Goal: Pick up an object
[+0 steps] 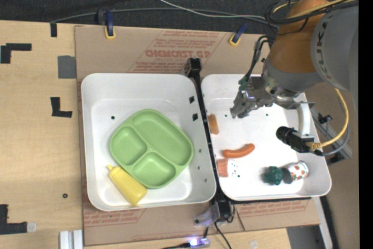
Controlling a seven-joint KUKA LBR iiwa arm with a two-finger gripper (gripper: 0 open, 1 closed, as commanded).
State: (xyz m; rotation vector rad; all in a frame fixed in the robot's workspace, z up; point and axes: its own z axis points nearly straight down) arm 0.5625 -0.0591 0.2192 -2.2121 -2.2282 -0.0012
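Note:
My gripper [239, 109] hangs over the upper middle of the right bin [256, 192], reaching in from the right, with nothing visibly in it. Below it on the bin floor lies an orange-red sausage [238, 151]. A small orange piece [213, 123] rests by the bin's left wall, left of the gripper. Another orange piece [222, 167] and a small white block [233, 169] sit near the front left. A dark green object [271, 175] and a white-and-red object [297, 171] lie side by side at the front right.
The left bin [93, 125] holds a green divided plate [151, 147] and a yellow squeeze bottle [126, 185] at its front left. A black divider [201, 108] runs between the bins. The arm's hoses and black fittings [294, 137] overhang the right bin's right side.

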